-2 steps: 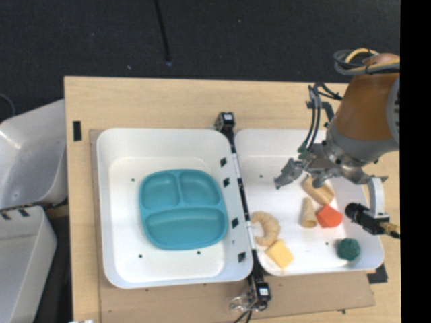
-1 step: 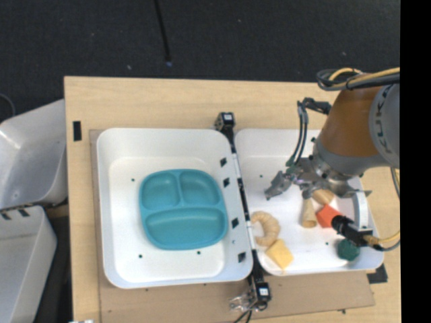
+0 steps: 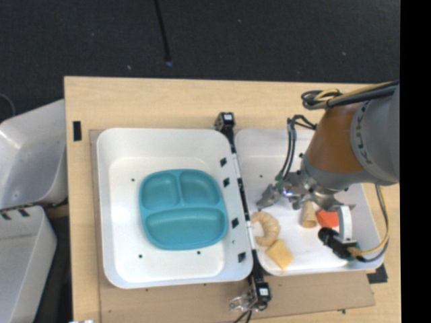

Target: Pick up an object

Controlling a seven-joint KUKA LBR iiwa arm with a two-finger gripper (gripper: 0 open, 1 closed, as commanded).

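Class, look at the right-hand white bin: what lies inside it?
The right bin holds a pale croissant-shaped piece, a yellow block, a tan cork-like piece and something orange. The arm covers the rest of its floor.

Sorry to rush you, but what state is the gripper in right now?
Gripper: low in the right bin, above the food pieces; open or shut cannot be told.

Two bins side by side on the bench (image 3: 81,99). Left bin (image 3: 111,200): a tray (image 3: 182,208) at its centre. Right bin (image 3: 259,147): my gripper (image 3: 291,195) over its middle; a croissant (image 3: 267,226) near the divider, a block (image 3: 280,254) just in front of it, a cork (image 3: 308,215) to the croissant's right.
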